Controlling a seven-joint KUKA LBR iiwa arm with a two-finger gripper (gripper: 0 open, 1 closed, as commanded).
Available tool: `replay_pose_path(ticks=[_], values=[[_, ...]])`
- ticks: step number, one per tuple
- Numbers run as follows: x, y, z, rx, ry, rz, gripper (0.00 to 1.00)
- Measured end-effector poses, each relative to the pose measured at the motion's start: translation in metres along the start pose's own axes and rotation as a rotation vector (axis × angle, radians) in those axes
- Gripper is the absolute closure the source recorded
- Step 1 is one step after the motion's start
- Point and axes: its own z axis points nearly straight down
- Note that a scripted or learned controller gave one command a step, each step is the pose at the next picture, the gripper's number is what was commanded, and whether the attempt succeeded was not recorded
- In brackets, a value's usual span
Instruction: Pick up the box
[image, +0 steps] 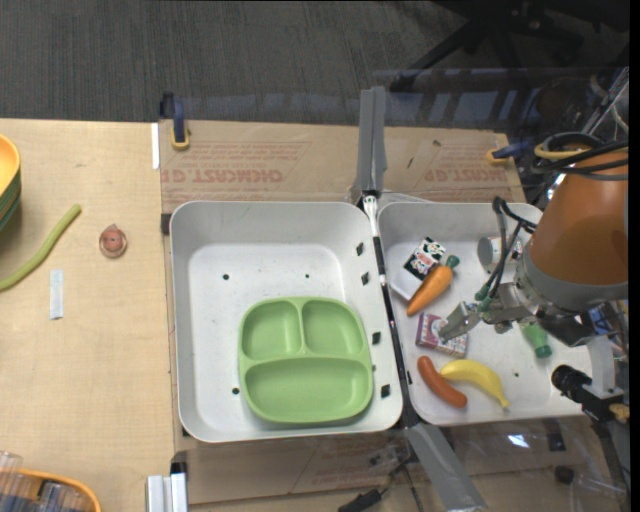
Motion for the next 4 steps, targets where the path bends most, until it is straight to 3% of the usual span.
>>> replay_pose_path(ticks=[1, 2, 3, 4], values=[[0.006, 0.019, 0.000, -0.001, -0.001, 0.215, 0.00], [-0.039, 0.035, 0.094, -0.008, -0.001, -0.028, 0.00], [-0.029, 0.037, 0.094, -0.012, -0.004, 0.014, 0.00], [-0.023, 0.024, 0.094, -0.015, 0.002, 0.254, 0.00]])
